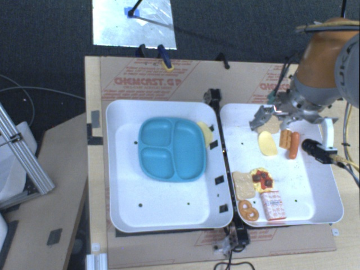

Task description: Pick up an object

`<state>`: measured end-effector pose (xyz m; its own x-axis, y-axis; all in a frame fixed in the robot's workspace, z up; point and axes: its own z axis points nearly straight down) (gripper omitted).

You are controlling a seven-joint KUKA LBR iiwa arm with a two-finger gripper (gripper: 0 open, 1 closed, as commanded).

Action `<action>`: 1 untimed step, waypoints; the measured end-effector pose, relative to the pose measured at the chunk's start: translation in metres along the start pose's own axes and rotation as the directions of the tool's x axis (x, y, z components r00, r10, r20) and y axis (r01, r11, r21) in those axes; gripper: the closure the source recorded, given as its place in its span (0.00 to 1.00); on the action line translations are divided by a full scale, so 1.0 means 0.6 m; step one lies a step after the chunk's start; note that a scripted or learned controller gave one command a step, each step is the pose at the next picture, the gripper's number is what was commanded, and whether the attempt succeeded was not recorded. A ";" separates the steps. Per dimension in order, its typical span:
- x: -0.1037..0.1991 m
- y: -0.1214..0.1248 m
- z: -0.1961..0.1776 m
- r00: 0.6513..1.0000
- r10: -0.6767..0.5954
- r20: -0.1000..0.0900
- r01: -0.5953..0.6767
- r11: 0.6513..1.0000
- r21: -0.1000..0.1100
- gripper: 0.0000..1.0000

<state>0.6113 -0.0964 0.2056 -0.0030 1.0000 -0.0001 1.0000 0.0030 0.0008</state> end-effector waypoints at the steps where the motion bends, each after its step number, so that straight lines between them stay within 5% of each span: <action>1: -0.023 -0.095 0.210 1.000 0.005 0.000 -0.005 1.000 0.004 0.00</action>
<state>0.5546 -0.1103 0.0797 0.0022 1.0000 0.0001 1.0000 -0.0022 -0.0028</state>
